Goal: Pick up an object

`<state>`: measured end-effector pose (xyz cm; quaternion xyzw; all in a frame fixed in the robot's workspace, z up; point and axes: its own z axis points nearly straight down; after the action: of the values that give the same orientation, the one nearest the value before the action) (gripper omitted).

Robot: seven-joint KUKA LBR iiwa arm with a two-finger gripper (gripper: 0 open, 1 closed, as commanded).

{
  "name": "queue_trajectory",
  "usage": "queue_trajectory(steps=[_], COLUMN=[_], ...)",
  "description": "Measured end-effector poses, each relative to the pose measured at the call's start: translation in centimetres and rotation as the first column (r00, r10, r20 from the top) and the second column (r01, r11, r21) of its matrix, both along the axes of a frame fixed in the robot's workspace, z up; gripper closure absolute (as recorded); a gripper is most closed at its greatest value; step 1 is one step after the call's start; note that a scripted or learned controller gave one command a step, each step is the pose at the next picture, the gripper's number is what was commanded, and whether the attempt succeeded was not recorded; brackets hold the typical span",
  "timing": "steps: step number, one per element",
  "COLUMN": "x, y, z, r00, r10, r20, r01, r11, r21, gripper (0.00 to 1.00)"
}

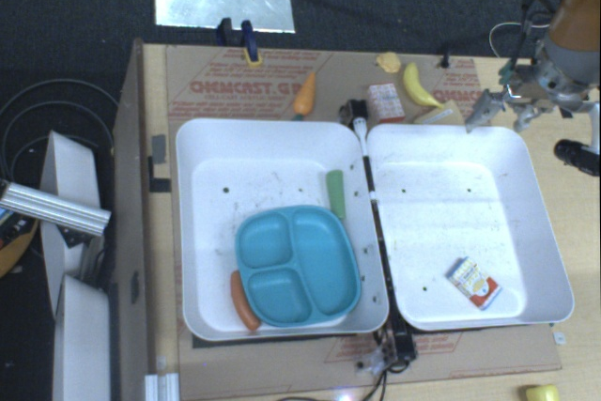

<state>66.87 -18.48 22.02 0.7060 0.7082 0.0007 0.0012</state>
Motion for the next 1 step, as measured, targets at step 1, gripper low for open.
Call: queue_trajectory(steps=[1], x=[-2.95], y=[7.75], z=[-6.51], r00=[1.0], r10=[0.007], r20=[-0.009], r01=[-0.007], r11=[1.0], r21=[0.006], gripper=[0.0])
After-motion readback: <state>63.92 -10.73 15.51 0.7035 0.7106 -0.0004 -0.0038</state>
